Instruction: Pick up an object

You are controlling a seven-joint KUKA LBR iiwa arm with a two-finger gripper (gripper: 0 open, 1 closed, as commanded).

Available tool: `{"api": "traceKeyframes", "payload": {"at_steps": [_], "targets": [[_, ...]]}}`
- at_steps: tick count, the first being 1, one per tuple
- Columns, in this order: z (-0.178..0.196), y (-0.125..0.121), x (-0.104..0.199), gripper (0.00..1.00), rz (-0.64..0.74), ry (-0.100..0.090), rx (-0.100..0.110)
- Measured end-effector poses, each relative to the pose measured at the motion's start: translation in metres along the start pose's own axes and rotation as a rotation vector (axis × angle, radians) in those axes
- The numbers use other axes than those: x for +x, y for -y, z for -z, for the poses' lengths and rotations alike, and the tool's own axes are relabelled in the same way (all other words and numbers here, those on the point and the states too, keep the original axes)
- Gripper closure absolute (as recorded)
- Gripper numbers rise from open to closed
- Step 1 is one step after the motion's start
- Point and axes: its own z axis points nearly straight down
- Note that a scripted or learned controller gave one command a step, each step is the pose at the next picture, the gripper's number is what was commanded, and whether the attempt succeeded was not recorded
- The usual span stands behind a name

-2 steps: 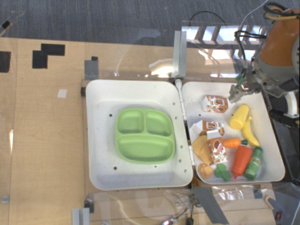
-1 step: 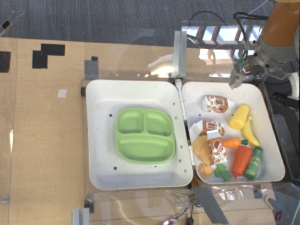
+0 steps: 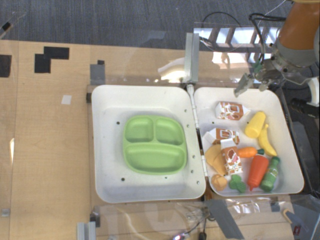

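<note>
My gripper (image 3: 252, 84) hangs over the far edge of the right bin (image 3: 292, 149), open, with nothing between its fingers. Below it in that bin lie several toy foods. A small white and brown carton (image 3: 229, 110) is nearest the gripper, with a yellow pepper (image 3: 255, 124) and a banana (image 3: 266, 143) to its right. Two more cartons (image 3: 226, 134) (image 3: 231, 159) lie in the middle. An orange carrot (image 3: 257, 169), a green bottle (image 3: 270, 176), a broccoli piece (image 3: 237, 184) and a tan bread slice (image 3: 214, 156) crowd the near end.
The left bin (image 3: 107, 114) holds a green divided plate (image 3: 154, 145). A metal post (image 3: 190, 54) and a rack (image 3: 230, 39) stand behind the bins. A ridge (image 3: 196, 129) separates the two bins. Cables (image 3: 260, 24) run near the wrist.
</note>
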Motion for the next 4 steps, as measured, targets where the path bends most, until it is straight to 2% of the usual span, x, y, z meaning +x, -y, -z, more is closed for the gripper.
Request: {"api": "traceKeyframes", "payload": {"at_steps": [1, 2, 3, 4], "targets": [[0.013, -0.002, 0.001, 1.0, 0.005, 0.002, -0.007], [0.012, -0.002, 0.001, 0.0, 0.006, 0.002, -0.007], [-0.132, -0.016, 0.025, 0.0, -0.226, 0.008, -0.028], [-0.143, 0.017, 0.007, 0.0, -0.194, 0.013, -0.047]]}}
